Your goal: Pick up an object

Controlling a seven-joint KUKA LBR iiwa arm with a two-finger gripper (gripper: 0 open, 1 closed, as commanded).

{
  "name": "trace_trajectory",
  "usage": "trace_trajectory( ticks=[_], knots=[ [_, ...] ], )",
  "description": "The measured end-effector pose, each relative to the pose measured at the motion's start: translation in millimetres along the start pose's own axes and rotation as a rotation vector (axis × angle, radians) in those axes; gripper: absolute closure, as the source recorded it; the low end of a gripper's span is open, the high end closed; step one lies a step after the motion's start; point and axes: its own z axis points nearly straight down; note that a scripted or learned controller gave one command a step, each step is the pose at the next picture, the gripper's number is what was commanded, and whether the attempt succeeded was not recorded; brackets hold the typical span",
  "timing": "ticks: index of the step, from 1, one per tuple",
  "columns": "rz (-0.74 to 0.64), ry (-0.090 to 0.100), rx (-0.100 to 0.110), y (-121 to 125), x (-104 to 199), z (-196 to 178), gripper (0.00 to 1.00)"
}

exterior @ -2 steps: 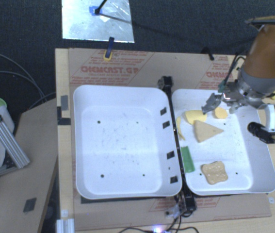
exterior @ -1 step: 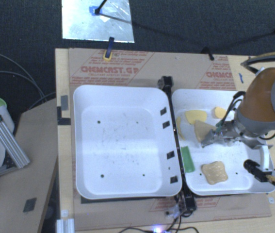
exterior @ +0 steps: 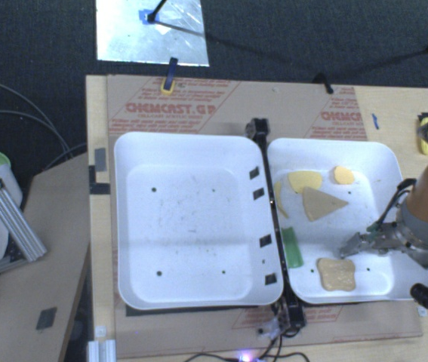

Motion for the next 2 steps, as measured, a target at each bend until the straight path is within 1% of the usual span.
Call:
trace_trajectory(
  ticks=[1, 2],
  knots=[
    [-0.008, 0.0, -0.008, 22.1, -11.5, -1.8, 0.0],
    [-0.012, 0.0, -0.01, 58.4, -10.4, -2.3, 0.0]
  ],
)
